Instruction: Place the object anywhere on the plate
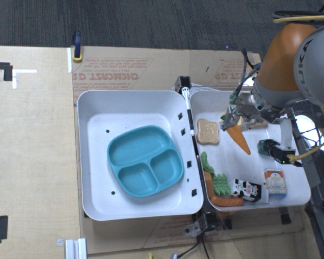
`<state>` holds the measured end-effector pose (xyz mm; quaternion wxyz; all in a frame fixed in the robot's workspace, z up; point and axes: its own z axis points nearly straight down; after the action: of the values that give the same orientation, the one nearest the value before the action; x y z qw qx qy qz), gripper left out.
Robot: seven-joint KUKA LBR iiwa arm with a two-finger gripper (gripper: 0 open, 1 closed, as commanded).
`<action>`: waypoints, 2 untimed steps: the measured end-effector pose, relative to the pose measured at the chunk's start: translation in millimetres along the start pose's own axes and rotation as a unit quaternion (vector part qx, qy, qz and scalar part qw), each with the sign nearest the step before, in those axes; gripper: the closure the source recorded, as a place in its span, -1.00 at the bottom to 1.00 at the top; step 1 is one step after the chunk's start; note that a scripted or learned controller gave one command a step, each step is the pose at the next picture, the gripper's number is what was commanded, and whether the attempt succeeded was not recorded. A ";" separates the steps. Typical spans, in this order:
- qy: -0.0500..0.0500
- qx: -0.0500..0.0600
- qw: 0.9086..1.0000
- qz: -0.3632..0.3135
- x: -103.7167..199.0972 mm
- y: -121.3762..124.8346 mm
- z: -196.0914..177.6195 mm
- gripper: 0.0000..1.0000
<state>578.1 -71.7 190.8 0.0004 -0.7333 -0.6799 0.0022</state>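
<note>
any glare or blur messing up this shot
Camera view: bright glare on the right bin's far right edge by the arm; the left bin is evenly lit, with a soft shadow under the plate; the carrot and toast look sharp.

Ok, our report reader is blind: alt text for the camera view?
The pincer holds an orange carrot above the right bin, beside toast. The blue plate lies in the left bin.

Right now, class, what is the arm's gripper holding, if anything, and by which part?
The gripper holds the orange carrot by its thick upper end; the pointed tip slants down over the right bin.
</note>
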 end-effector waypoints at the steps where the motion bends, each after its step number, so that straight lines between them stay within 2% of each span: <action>1: 0.001 -0.001 1.000 0.022 73.0 -17.5 -39.6 1.00; 2: 0.000 -0.001 1.000 0.022 72.6 -17.5 -39.5 -1.00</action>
<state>566.3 2.1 230.2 -0.0003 -0.7479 -0.6638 0.0014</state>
